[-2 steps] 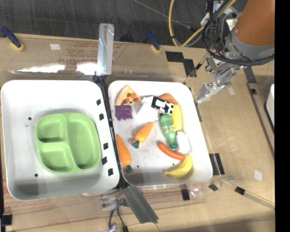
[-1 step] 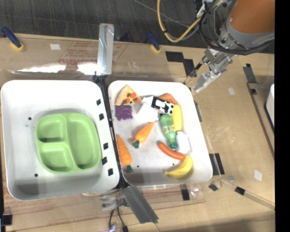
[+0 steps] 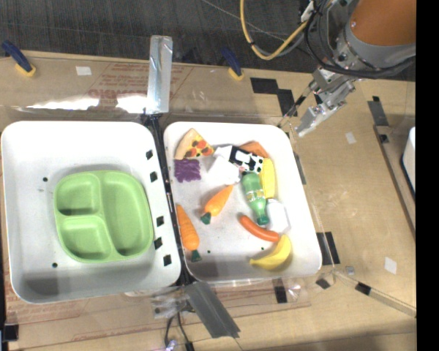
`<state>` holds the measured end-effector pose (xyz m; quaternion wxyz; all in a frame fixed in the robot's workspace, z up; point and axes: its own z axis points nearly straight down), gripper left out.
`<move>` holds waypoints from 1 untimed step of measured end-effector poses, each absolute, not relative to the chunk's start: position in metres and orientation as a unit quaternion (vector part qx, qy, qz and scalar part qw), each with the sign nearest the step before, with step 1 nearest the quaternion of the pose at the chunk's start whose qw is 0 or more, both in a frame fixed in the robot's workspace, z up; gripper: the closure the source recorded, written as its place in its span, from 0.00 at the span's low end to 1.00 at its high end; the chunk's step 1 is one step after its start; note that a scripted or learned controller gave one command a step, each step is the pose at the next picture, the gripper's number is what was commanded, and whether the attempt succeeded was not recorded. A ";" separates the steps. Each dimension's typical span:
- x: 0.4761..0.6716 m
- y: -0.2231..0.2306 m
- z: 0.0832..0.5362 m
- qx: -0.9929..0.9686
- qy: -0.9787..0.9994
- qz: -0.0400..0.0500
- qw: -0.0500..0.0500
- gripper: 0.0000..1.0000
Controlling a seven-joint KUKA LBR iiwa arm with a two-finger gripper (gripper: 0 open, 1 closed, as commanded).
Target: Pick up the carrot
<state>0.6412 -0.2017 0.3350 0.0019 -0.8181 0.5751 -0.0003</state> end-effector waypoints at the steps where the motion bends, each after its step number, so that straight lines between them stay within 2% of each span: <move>1: 0.654 -0.202 0.334 -0.848 0.531 -0.001 0.001 1.00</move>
